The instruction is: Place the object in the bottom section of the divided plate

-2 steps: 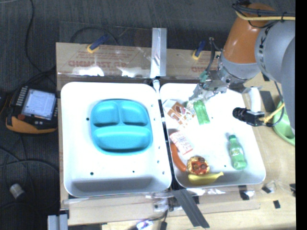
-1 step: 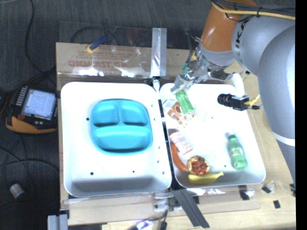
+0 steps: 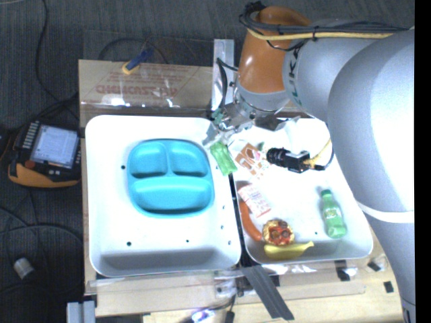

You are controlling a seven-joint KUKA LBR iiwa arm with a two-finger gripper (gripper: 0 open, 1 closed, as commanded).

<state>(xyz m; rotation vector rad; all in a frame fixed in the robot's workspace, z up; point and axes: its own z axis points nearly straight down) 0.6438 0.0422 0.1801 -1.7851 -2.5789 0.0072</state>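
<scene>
A blue divided plate [image 3: 170, 178] lies in the left white bin [image 3: 108, 247]. It has two small sections at the top and one wide section at the bottom. My gripper [image 3: 217, 140] hangs over the rim between the two bins, just off the plate's upper right corner. It is shut on the top end of a long green object [image 3: 223, 160], which hangs tilted below the fingers, above the divide.
The right bin [image 3: 357, 244] holds a printed packet [image 3: 250, 159], a white and red packet [image 3: 255, 198], an orange sausage-like piece [image 3: 250, 225], a pizza slice [image 3: 277, 231], a banana [image 3: 288, 249] and a green bottle [image 3: 331, 214]. A handheld screen device [image 3: 48, 152] lies left of the bench.
</scene>
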